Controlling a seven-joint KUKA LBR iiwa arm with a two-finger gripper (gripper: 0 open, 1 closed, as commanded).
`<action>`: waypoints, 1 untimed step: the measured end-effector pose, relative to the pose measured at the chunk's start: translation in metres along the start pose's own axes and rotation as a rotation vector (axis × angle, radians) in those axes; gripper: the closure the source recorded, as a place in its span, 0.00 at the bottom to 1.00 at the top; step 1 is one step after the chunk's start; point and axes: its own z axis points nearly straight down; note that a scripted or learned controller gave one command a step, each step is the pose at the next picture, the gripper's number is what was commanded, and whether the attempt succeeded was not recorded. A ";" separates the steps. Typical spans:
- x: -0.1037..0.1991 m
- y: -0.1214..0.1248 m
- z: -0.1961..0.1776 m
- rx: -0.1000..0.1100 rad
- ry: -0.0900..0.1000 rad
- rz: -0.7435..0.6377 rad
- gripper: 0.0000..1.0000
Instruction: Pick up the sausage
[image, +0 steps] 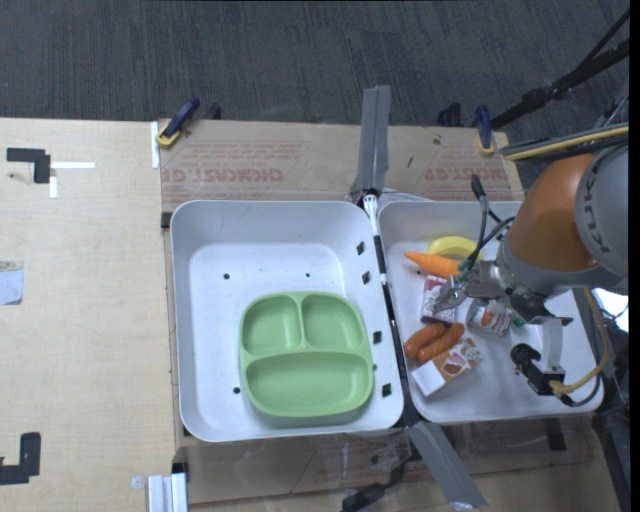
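Note:
The sausage, a pair of orange-red links, lies in the right bin near its left wall. My gripper hangs over the middle of that bin, just up and to the right of the sausage, above a printed packet. Nothing shows between its tips, and the sausage rests on the bin floor apart from it.
A carrot and a yellow piece lie at the back of the right bin. A small white carton sits just in front of the sausage, and a red-and-white item is under the wrist. The left bin holds a green divided plate.

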 end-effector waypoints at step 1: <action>0.006 -0.017 0.000 -0.002 0.008 0.066 0.00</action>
